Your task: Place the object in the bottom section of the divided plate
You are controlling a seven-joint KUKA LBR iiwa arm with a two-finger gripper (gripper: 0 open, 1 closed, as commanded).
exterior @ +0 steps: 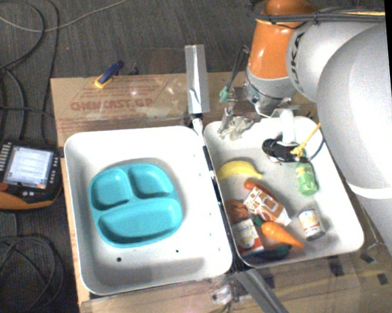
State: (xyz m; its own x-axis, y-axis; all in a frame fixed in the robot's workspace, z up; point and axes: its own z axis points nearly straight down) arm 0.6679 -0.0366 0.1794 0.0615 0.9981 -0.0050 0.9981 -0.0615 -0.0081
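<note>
1. Divided plate point(137, 205) — a turquoise one with three sections — lies in the left bin point(89, 264), roughly centred. Its large bottom section faces the near edge, with two smaller sections behind it; all three look bare.
2. Right bin point(346, 238) holds a cluster of items at its near end: a carrot point(280, 233) lying over something dark green, a small can point(312, 223) just beside it, and a small bottle with a red label point(243, 233).
3. Farther in lie a brown-and-white carton point(266, 204), a yellow banana point(237, 170) near the bin's left wall, and a green bottle point(306, 179) toward the right.
4. Gripper point(235, 124) hovers at the far left corner of the right bin, well apart from the plate; whether its tips are apart or together cannot be told, and nothing is visibly between them.
5. Beyond the bins sits a flat cardboard sheet point(119, 101) with a blue-and-yellow tool point(109, 73); a teach pendant point(21, 174) rests on the floor at the left.
</note>
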